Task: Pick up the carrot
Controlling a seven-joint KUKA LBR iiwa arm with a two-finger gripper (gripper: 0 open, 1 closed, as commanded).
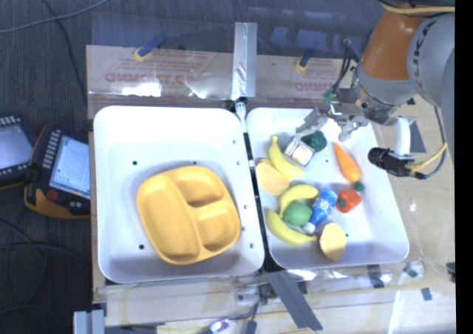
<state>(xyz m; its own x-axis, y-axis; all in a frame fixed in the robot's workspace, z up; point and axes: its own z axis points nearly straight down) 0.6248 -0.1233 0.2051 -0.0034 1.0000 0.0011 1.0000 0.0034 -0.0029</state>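
While the carrot (347,162) lies untouched near the right wall of the right bin (392,229), the gripper (334,120) hangs just above and left of it, fingers spread and grasping nothing, so the approach step appears unfinished and calls for realignment over the carrot.

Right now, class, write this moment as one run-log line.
task: pick up carrot | gripper: above right bin, left of carrot | carrot: lying in bin, not held | status: not picked
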